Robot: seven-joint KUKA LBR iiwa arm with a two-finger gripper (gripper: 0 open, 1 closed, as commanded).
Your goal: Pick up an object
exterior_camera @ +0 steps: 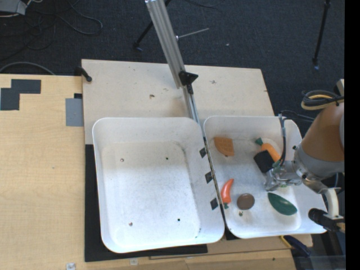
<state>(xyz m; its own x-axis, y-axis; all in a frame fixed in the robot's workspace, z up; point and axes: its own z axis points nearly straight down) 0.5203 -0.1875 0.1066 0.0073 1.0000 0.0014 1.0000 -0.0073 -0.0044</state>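
The right bin (292,225) holds several small objects. A tan-orange block (225,146) lies near its back left. By the left wall lies a red-orange pepper shape (226,191), with a brown round piece (245,201) beside it. A black block (263,161) and an orange carrot-like piece with a green tip (270,149) sit right of centre. Toward the front right lies a dark green oval (282,204). My gripper (275,180) is low in this bin, just right of the black block and just behind the green oval. Nothing visibly sits in its grasp.
The left bin (107,151) stands beside the right one, with black clips (209,176) along the shared wall. A slanted metal rail (171,49) rises behind the bins. The arm's orange band (325,133) hangs over the right bin's right edge.
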